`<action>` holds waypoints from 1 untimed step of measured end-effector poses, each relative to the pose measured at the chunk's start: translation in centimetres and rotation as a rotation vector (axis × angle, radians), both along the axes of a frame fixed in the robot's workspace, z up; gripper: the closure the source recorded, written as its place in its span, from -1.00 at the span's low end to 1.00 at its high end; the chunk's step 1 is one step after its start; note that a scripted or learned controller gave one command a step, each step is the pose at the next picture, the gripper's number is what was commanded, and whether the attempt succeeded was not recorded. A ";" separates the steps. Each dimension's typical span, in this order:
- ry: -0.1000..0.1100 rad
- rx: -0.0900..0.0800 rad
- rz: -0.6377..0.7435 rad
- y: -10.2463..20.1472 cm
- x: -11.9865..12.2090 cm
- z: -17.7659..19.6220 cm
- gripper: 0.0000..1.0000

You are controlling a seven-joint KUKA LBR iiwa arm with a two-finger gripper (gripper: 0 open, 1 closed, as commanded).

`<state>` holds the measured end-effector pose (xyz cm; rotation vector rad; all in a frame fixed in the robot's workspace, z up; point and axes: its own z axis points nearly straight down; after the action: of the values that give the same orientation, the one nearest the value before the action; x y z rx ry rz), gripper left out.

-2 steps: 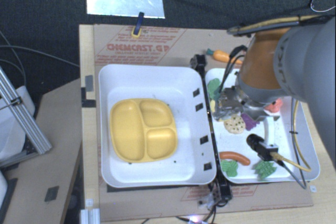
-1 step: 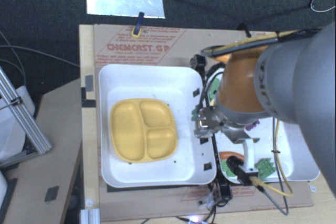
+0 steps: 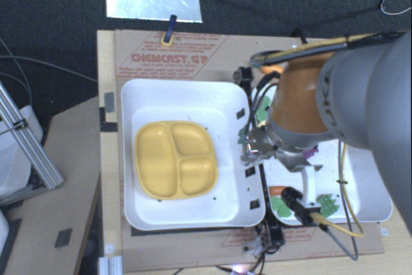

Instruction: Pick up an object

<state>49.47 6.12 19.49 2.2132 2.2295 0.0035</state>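
My arm [image 3: 322, 100] hangs low over the right bin [image 3: 380, 206], its bulk hiding the jaws (I cannot tell their state). Candidates lie beneath it: green pieces [image 3: 327, 204], something orange [image 3: 275, 190]. The yellow tray [image 3: 175, 159] fills the left bin [image 3: 148, 100], apart.

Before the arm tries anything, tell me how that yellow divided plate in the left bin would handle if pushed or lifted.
The yellow divided plate looks like rigid moulded plastic, so probably stiff and light. It lies flat in the left bin, so it would likely slide, not roll. Its low, smooth rim may be hard to pinch.
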 end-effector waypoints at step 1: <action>-0.012 0.006 0.005 7.1 -0.3 13.2 1.00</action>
<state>49.15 13.17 32.71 2.2048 2.2315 0.0244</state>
